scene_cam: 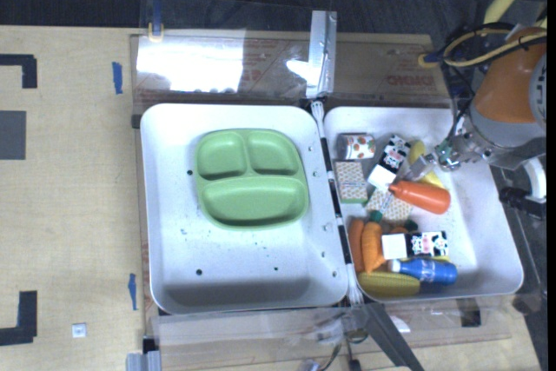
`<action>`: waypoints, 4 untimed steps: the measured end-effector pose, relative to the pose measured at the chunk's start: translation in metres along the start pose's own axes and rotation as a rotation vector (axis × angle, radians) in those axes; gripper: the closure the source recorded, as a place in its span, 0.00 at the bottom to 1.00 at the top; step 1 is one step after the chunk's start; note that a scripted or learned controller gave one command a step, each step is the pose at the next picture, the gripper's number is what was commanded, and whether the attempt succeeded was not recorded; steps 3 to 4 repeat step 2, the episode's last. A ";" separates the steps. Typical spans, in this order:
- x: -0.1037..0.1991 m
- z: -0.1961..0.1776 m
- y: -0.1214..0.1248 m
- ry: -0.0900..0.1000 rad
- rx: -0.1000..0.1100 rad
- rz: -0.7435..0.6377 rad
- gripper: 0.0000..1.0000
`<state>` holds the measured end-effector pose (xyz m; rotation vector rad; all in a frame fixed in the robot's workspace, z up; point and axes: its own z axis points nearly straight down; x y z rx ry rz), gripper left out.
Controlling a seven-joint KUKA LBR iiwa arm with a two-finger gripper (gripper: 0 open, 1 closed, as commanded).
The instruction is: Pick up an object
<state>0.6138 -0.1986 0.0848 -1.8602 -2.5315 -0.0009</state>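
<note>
The pincer (449, 154) hung over the upper right of the right bin (486, 213), just beside the orange bottle (421, 195) in the toy heap, probably lined up for a pick there, though whether it was clenched or released I could not tell.

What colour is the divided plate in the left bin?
Light green. The divided plate shows plainly in the camera view, lying in the left bin.

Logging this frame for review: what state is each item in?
green divided plate: upright in the left bin, nothing in it
orange bottle: lying on its side in the right bin
blue bottle: lying on its side
gripper: low over the right bin
</note>
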 end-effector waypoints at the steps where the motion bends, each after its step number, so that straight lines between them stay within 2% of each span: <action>1: -0.001 -0.011 0.002 -0.004 -0.005 0.001 1.00; 2: 0.055 -0.117 0.054 -0.001 -0.001 0.027 1.00; 4: 0.055 -0.117 0.054 -0.001 -0.001 0.027 1.00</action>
